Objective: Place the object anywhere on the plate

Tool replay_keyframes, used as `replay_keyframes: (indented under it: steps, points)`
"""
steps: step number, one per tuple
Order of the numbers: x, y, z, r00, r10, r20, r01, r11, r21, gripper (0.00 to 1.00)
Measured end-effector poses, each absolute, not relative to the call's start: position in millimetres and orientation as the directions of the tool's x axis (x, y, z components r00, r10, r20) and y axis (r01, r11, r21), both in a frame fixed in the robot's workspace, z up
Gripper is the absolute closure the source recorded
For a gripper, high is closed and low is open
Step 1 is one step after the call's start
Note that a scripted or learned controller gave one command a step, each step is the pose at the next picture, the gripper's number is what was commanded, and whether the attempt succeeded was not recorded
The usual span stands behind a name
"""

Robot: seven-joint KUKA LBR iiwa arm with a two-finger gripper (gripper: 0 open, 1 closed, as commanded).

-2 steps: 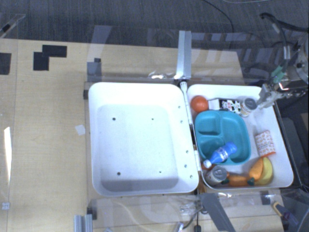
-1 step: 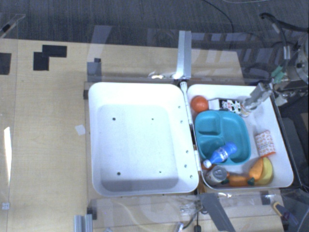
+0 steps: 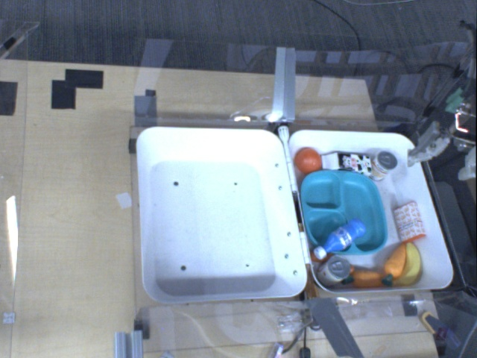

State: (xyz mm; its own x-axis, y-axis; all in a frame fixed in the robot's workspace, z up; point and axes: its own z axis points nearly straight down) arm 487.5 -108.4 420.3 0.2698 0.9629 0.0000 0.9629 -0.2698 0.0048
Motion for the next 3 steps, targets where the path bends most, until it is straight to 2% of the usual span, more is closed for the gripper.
replay_keyframes:
  steps: [1,2,3]
  points:
    - [487.7,-17.5,435.3,0.609,0.793,0.003,0.793,-0.61,0.004,0.0]
    - [489.2,-3.0,430.3,0.855,0.519,0.004,0.519,-0.855,0.002,0.0]
    - [487.3,62.6,435.6,0.968,0.252,0.006,0.252,-0.968,0.0,0.0]
